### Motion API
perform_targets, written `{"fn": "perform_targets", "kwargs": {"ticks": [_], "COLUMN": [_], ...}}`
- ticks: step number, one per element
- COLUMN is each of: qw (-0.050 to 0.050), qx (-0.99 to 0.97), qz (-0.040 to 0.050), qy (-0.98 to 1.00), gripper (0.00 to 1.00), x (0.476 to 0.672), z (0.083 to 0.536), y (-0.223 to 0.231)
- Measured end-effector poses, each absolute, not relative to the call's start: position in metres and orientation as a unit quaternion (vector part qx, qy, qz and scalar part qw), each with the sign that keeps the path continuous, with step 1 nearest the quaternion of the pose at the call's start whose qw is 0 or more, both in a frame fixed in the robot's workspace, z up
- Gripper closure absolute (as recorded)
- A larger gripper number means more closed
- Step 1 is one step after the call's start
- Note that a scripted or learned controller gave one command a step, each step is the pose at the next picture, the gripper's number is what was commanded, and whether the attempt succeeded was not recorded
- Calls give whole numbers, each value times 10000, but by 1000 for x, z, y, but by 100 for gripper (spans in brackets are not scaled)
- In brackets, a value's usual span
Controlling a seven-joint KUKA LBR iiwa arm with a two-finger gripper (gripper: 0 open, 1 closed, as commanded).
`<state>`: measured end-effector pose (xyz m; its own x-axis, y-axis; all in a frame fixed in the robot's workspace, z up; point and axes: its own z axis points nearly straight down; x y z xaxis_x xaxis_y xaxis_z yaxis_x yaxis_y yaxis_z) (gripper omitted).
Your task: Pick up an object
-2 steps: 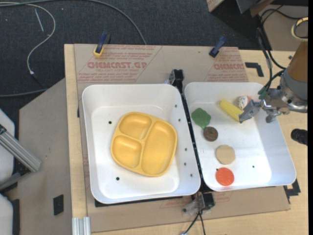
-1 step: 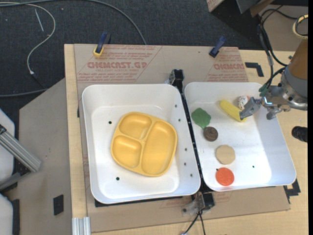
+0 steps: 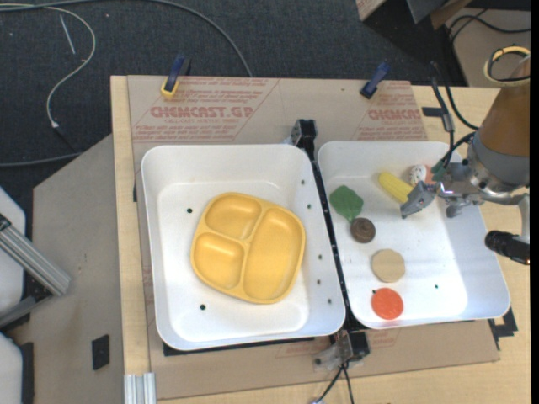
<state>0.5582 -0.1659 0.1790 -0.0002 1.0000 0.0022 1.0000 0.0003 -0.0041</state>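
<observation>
Yellow plastic, stiff and light by the look of it: the yellow block (image 3: 393, 185) lies at about 12 o'clock in the right bin (image 3: 480, 297), just beside the gripper (image 3: 431, 194) — best pinched across its narrow width. Whether the fingers are spread or closed cannot be told. The same bin holds a green piece (image 3: 345, 201), brown disc (image 3: 363, 230), tan disc (image 3: 388, 265) and orange disc (image 3: 387, 303); the left bin (image 3: 160, 225) holds a yellow divided tray (image 3: 248, 247)
</observation>
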Motion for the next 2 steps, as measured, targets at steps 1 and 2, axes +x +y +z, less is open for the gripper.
{"fn": "perform_targets", "kwargs": {"ticks": [1,2], "qw": [26,22], "qx": [-7065,-7069], "qz": [8,7], "qy": [-7077,-7074], "gripper": [0,0], "x": [566,566], "z": [132,83], "y": [-161,-160]}}
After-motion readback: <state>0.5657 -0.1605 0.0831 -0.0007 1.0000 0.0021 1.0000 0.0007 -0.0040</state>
